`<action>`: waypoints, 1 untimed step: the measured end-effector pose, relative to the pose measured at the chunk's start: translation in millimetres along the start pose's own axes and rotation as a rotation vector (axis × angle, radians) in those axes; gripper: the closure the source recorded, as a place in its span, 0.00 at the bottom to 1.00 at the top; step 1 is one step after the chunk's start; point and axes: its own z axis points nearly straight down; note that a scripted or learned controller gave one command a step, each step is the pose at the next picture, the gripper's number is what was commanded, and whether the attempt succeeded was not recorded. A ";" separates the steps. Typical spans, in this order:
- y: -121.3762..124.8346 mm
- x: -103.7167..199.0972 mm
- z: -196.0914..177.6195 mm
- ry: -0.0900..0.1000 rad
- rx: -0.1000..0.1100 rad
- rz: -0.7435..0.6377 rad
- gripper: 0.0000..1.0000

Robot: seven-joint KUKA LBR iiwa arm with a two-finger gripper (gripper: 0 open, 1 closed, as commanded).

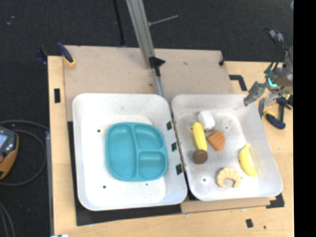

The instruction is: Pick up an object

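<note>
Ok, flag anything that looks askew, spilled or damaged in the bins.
Nothing stands out. The teal divided plate lies flat in the left bin; the toy foods, including the corn cob and croissant, sit loose inside the right bin.

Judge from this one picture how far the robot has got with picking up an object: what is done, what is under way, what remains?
Done: nothing lifted. The corn cob, banana, croissant, white block, orange piece and brown piece all lie in the right bin.
In hand: the gripper sits at that bin's upper right corner, away from them.
Left: choosing one, reaching it, grasping and lifting.
</note>
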 end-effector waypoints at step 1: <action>0.8 0.0 -1.8 -0.001 -0.004 -0.001 0.00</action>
